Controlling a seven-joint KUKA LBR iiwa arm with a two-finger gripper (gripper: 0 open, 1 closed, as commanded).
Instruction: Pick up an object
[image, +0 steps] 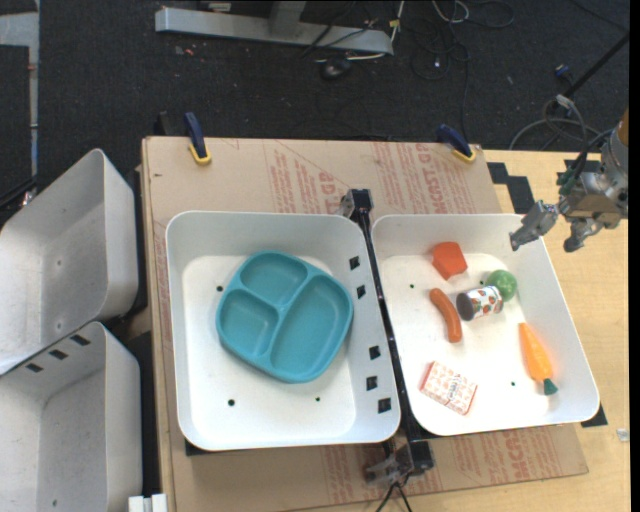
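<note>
Tool (556, 229) hung spread wide and holding nothing at the upper right corner of the right bin (575, 330), above its rim, on the surface (260, 165). Nearest candidate judged the orange block (449, 259), down and to the left of the tool and well apart from it, with the small jar (480, 302) touching the green ball (501, 284) just below, the sausage (446, 314) and carrot (537, 356) lying long axis top to bottom, the card (448, 387) farthest. Teal plate (286, 315) alone in the left bin (190, 330), far across.
</note>
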